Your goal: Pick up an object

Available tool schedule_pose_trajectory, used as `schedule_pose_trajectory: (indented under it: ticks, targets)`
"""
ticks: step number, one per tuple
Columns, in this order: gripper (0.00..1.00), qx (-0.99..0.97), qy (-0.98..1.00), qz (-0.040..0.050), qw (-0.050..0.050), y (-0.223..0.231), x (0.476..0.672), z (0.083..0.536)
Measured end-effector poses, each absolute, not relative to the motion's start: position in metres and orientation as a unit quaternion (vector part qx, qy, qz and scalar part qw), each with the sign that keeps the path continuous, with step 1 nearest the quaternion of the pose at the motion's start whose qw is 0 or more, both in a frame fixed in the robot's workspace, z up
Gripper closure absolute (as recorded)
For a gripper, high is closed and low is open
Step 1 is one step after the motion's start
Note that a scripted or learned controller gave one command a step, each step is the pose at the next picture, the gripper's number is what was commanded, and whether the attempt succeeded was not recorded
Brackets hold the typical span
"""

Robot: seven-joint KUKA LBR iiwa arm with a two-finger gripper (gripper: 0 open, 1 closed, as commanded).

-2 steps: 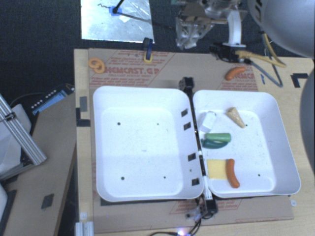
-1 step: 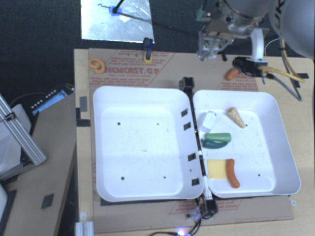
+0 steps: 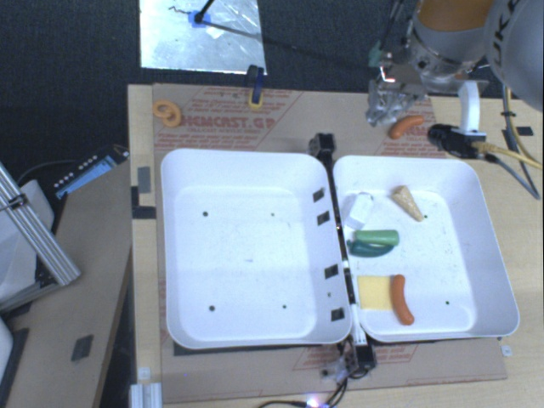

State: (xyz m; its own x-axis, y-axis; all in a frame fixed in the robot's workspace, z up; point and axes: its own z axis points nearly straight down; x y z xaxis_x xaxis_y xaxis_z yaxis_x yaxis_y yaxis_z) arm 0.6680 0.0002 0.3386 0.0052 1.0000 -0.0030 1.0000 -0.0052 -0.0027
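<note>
From the overhead camera, the jaws (image 3: 393, 109) hang above the counter (image 3: 280, 113) behind the right bin (image 3: 484, 228), closed on an orange sausage-shaped piece (image 3: 406, 126) at their tips. In that bin lie a beige cone (image 3: 407, 201), a green pepper (image 3: 374, 242), a yellow square (image 3: 374, 292) and an orange sausage (image 3: 402, 299).

You cannot see most of the arm (image 3: 476, 11): the top and right edges cut it off. The tool (image 3: 393, 109) is a blurred grey mass, so its tips are unreadable, and whether it touches the orange piece (image 3: 406, 126) just beside it is unclear. The green item (image 3: 374, 242) partly hides a teal one beneath. The counter (image 3: 93, 253) runs off the left edge.
</note>
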Motion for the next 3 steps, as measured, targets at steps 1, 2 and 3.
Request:
schedule_pose_trajectory:
  ticks: [1, 2, 3]
  targets:
    - [1.0, 0.703, 0.711, 0.0033, 0.001, 0.088, 0.669, 0.379]
    - [1.0, 0.705, 0.709, 0.0067, 0.004, 0.087, 0.629, 0.498]
    - [1.0, 0.706, 0.709, 0.002, 0.002, 0.092, 0.67, 0.501]
